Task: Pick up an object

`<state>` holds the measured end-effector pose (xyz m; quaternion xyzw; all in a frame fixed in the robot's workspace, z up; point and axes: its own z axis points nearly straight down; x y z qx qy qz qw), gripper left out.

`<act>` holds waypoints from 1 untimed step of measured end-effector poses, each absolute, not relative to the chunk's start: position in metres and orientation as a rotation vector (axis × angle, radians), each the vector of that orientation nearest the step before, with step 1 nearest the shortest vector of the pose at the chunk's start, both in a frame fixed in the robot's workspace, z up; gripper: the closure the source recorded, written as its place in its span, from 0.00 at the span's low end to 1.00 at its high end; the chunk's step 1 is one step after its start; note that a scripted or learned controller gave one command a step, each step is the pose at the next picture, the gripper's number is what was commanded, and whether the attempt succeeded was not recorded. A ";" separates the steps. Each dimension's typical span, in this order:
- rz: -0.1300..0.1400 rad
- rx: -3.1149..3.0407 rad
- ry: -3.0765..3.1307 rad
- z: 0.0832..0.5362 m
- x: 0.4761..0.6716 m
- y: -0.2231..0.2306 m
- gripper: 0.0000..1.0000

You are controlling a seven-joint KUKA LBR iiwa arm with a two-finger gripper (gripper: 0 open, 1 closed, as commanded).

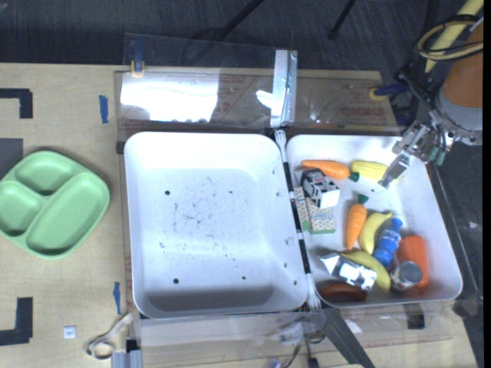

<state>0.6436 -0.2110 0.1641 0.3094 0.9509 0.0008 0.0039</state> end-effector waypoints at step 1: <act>0.002 0.775 3.037 0.087 0.601 -0.209 0.00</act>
